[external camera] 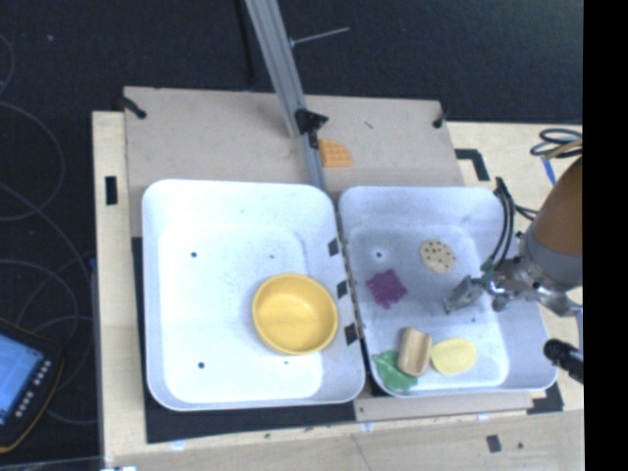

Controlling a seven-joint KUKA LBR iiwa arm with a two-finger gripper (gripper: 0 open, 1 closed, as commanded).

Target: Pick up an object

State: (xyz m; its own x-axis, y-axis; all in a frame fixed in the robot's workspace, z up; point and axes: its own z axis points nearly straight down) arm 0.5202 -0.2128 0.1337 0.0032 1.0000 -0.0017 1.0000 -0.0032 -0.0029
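Objects for picking lie in the right bin, all near our jaws. In the camera view, the jaws hang low over the bin floor, and we cannot tell whether they are spread or pressed together; nothing shows between them. A speckled cookie sits just up and left of the jaws, a purple block further left, and a yellow lemon-like piece just below, touching a tan cylinder over a green piece. We judge the cookie or the lemon the easiest: we centre above it, descend straight, and close squarely. The yellow bowl in the left bin lies well apart.
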